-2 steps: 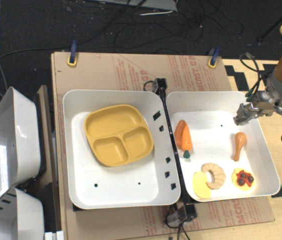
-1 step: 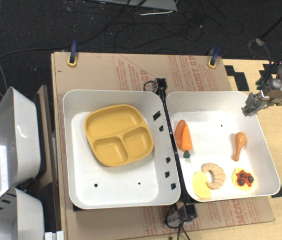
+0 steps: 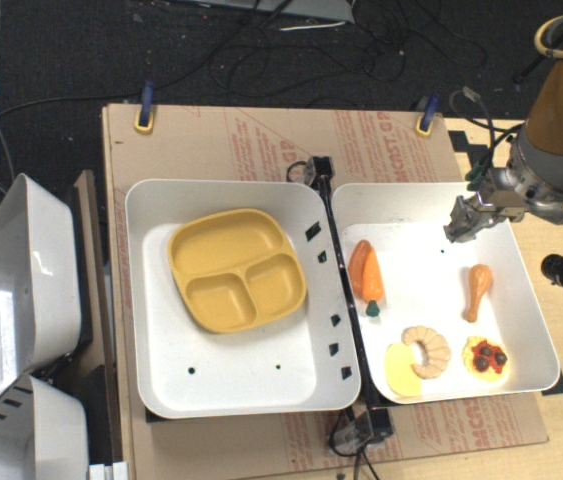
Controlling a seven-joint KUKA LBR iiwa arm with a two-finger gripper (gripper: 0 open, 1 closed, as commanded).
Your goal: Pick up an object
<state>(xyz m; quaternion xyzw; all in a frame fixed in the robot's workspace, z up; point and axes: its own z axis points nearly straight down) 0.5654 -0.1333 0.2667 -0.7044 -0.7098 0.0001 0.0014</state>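
A: What's cut off or hard to read?

B: The arm [image 3: 561, 118] runs out of frame at the right edge, only the orange band and grey wrist show. The gripper [image 3: 461, 223] hangs over the right bin [image 3: 531, 308] near its far edge, toward the far right corner. It's dark and small, so I cannot tell its state. Nothing is visibly between them.

A: Objects in that bin?

B: Carrot [image 3: 366, 271] by the near-left wall, beside the divider, green stub at its near end. Drumstick [image 3: 476, 290] toward the right side, well apart from the gripper. At the near edge: a pale yellow disc [image 3: 401, 373] with a curled shrimp-like piece [image 3: 428, 351] overlapping it, so part of the disc is hidden. Just right of that, a small tart with red berries [image 3: 486, 358]; detail too small to be sure.

A: Left bin?

B: The left bin [image 3: 161, 368] holds a yellow divided plate [image 3: 236, 268] with three compartments, tilted, toward the far side.

A: Any writing?

B: Red print on the cardboard sheet [image 3: 221, 138] under the bins, along the far and near edges; it's upside down or sideways and I can't read it properly. Two yellow clamps [image 3: 144, 118] pin the far edge. Black cables [image 3: 261, 58] on the dark floor beyond. White containers [image 3: 11, 288] at the left edge, cropped.
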